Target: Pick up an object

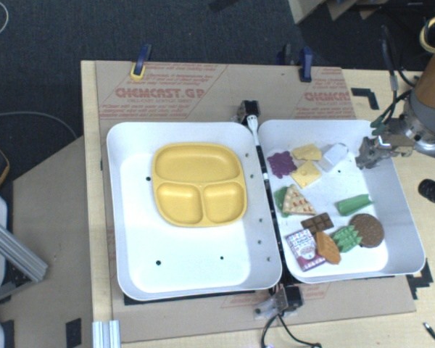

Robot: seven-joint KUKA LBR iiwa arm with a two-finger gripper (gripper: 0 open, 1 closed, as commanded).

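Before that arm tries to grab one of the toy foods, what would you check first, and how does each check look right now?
1. Items in reach: ok; the right bin holds many toy foods.
2. Pincer over that bin: ok, near its upper right.
3. Pincer carrying nothing: cannot tell.
4. Nearest target free: ok; the white block lies apart from the green stick.
5. Crowding: not ok at the bottom; cookie, green tree and brown bar are packed together.
6. Yellow tray out of the way: ok, in the left bin.
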